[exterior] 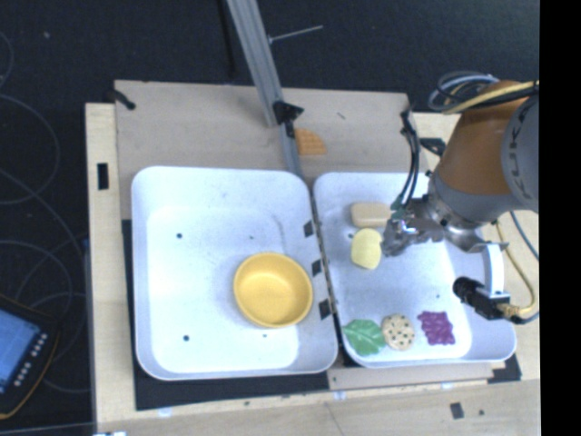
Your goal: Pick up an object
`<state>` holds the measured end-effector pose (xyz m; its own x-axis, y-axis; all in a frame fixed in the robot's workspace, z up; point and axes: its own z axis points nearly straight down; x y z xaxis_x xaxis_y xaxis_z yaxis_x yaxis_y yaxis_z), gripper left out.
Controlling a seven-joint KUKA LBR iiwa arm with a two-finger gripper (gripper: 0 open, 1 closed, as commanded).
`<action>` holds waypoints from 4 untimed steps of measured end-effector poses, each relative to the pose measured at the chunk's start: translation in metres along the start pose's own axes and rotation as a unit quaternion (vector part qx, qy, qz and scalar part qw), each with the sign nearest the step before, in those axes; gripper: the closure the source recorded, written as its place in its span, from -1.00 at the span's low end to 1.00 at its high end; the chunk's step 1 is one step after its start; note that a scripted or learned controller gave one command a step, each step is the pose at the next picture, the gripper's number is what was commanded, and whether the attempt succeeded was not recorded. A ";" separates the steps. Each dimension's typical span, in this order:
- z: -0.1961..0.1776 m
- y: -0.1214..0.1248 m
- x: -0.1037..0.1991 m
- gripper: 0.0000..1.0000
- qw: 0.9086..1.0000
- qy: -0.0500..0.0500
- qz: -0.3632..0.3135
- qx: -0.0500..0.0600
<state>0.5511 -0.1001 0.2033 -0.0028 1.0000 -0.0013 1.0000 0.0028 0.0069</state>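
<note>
Two white bins sit side by side on my bench (209, 121), a pale wood-coloured board with a dark mat peeking out under the bins' lower edges; the floor around it is black, with loose cables trailing on the left and a tablet-looking screen (20, 352) glowing blue at the bottom left corner. A grey metal rail (259, 57) slants down from the top and ends near the seam between the bins; a small orange bit (310, 143) lies on the board just beside it.

The left bin (182, 207) holds a yellow bowl (272, 289), upright, near its lower right. The right bin (472, 334) has a tan block (369, 213) near its upper left, a yellow lemon-ish thing (366, 249) just below it, and along the near edge a green leaf (363, 336), a speckled cookie (398, 331) and a purple grape bunch (437, 327) in a row.

From my end the gripper (396, 236) is low over the right bin, right against the lemon's right side; honestly can't tell whether it's apart or together, the wrist hides that.
</note>
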 end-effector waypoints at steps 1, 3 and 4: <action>-0.045 0.005 -0.005 1.00 1.000 0.000 0.000 0.000; -0.026 0.006 0.097 1.00 1.000 0.001 -0.002 0.003; -0.027 0.022 0.150 1.00 1.000 0.002 -0.003 0.003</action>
